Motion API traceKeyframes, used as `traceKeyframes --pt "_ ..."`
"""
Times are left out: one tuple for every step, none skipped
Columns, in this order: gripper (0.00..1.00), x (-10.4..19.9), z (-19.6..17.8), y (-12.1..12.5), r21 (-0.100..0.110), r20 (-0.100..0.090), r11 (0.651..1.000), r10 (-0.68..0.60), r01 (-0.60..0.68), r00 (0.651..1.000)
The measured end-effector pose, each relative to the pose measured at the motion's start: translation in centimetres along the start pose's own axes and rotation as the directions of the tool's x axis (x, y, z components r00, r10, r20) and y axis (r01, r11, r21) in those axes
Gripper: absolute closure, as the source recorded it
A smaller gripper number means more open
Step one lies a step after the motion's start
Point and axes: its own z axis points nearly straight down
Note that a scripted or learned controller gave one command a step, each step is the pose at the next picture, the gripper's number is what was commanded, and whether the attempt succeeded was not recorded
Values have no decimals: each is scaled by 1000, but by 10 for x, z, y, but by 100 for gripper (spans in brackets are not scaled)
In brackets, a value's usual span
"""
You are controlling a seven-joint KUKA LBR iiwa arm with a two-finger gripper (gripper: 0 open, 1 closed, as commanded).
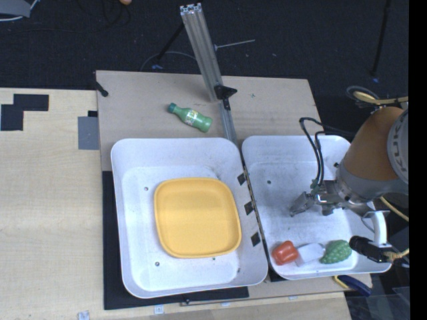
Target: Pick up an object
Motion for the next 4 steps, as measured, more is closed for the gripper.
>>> traceKeyframes --pt "0 0 11 0 -6 2 1000 0 0 1000" --pt "100 -1 -1 1 -9 2 1000 3 -3 1000" --pt "100 -2 -43 3 -9 2 1000 2 -2 1000" --pt "100 -12 -90 5 -10 3 1000 2 -2 1000"
